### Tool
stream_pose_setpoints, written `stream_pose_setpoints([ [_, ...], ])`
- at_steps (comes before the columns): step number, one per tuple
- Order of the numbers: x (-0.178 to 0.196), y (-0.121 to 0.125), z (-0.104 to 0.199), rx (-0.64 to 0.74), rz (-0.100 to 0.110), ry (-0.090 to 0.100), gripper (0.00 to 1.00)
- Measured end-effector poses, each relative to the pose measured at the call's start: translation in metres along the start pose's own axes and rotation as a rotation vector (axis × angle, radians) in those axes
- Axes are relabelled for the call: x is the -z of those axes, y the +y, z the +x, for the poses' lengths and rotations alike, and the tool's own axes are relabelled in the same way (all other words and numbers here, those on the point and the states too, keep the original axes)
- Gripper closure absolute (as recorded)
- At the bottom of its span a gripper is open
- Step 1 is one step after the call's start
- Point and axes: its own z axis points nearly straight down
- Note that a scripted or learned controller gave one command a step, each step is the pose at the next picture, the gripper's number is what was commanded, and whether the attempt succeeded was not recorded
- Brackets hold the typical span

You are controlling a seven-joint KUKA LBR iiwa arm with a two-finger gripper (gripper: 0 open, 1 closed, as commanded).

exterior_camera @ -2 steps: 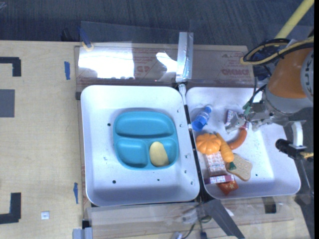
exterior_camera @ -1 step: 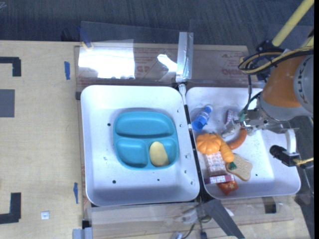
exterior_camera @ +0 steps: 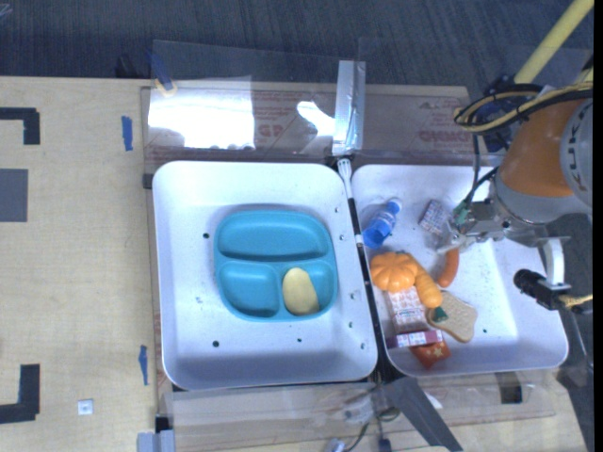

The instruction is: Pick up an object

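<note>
Two shallow white bins (exterior_camera: pixel 188 252) sit on a pale worktop; the hand (exterior_camera: pixel 459 243), its opening impossible to judge, should descend squarely over the small orange carrot-shaped toy (exterior_camera: pixel 448 267).

This looks like a robotics lab or test cell rather than a home. A pale plywood bench (exterior_camera: pixel 75 252) at the left of the frame carries black corner markers (exterior_camera: pixel 24 125) and blue tape tabs (exterior_camera: pixel 126 132), and two white bins (exterior_camera: pixel 179 281) sit bolted side by side at centre. Yellow cabling (exterior_camera: pixel 490 106) loops at the upper right above dark carpet (exterior_camera: pixel 283 8), beside the grey and orange arm (exterior_camera: pixel 551 158).
</note>
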Motion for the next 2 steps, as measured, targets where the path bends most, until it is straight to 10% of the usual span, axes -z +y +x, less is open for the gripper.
stream_pose_setpoints([
  [1,-0.010,0.035,-0.019,0.151,0.018,0.006,1.00],
  [2,0.115,0.033,0.030,-0.030,0.003,0.002,1.00],
])
